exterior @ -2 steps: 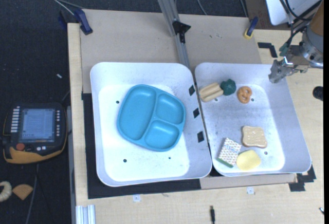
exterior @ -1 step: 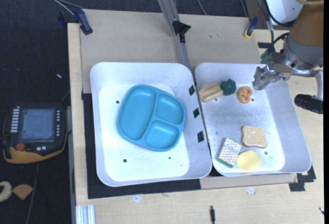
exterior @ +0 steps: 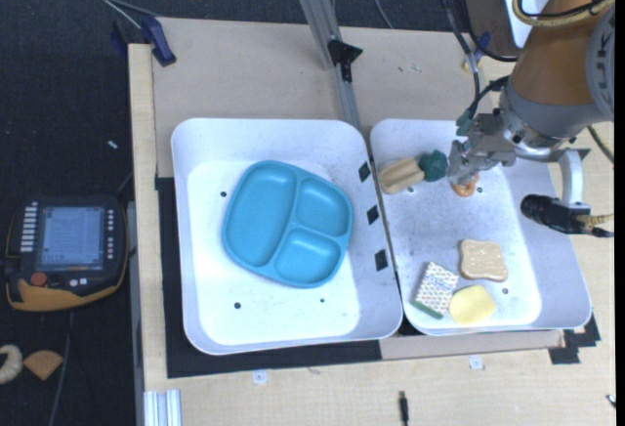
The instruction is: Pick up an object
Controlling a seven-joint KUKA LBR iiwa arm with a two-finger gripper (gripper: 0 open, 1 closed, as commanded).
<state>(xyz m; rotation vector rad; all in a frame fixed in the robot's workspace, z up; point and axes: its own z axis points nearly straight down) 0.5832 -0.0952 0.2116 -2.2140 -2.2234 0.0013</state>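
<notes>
While the arm reaches over the right bin [exterior: 576, 289], the end effector [exterior: 467, 163] sits low near that bin's upper edge, directly above a small orange object [exterior: 464, 187]. Whether it is open or closed cannot be told from this angle, and nothing is visibly held in it. The pick is therefore judged not yet accomplished.

Items within reach, placed relative to the end effector:
- The orange object lies just beneath its tip, possibly touching; contact cannot be confirmed.
- A dark green piece [exterior: 433, 162] lies just beside it, toward the left bin.
- A tan cylinder [exterior: 399, 174] lies beyond the green piece, touching or nearly touching it.
- A slice of toast [exterior: 482, 260] rests well below it, toward the near edge of the worktop [exterior: 293, 385].
- A patterned sponge [exterior: 436, 288] and a yellow piece [exterior: 472, 305] rest further below, side by side.

The left bin [exterior: 195, 219] holds a blue divided plate [exterior: 287, 222], well apart from the end effector.

Assessment: approach appears complete, with the orange object the likely target. Remaining work is a secure closure on the object and a lift clear of the bin floor.
</notes>
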